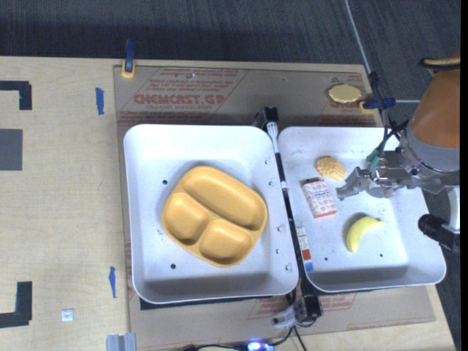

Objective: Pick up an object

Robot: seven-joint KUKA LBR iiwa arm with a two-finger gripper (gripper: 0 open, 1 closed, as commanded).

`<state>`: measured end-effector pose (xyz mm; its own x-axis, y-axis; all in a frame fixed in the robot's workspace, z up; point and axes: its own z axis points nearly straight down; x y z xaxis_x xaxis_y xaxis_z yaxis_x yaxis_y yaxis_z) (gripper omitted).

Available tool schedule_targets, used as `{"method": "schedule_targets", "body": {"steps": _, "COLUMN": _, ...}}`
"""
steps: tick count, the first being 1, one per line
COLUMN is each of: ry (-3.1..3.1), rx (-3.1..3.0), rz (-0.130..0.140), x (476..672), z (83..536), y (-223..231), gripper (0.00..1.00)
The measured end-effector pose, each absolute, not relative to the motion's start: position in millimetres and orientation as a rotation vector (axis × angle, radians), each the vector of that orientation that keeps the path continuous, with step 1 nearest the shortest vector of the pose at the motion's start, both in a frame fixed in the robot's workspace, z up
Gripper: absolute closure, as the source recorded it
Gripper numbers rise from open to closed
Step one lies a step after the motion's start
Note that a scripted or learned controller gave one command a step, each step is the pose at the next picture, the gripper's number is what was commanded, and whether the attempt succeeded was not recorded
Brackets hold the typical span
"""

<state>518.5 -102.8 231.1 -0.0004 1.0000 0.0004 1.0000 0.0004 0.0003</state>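
Note:
The right bin (pixel 409 265) holds three small things: a yellow-orange bun-like piece (pixel 330 168), a red and white packet (pixel 319 197) and a yellow toy banana (pixel 360 231). My gripper (pixel 349 183) hangs over this bin, just right of the bun and packet and above the banana. Its fingers are spread open and nothing is between them. The grey arm with its orange band (pixel 439 115) comes in from the right.
The left bin (pixel 146 196) holds a large yellow divided plate (pixel 213 214). A round yellow disc (pixel 345 93) lies on the cardboard behind the right bin. A cable runs down to the arm from the top.

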Motion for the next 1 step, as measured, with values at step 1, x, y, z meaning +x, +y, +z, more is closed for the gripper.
{"method": "schedule_targets", "body": {"steps": 1, "ry": -2.233, "rx": -2.231, "rz": -0.012, "x": 507.0, "z": 99.3, "y": -127.3, "gripper": 0.00}}
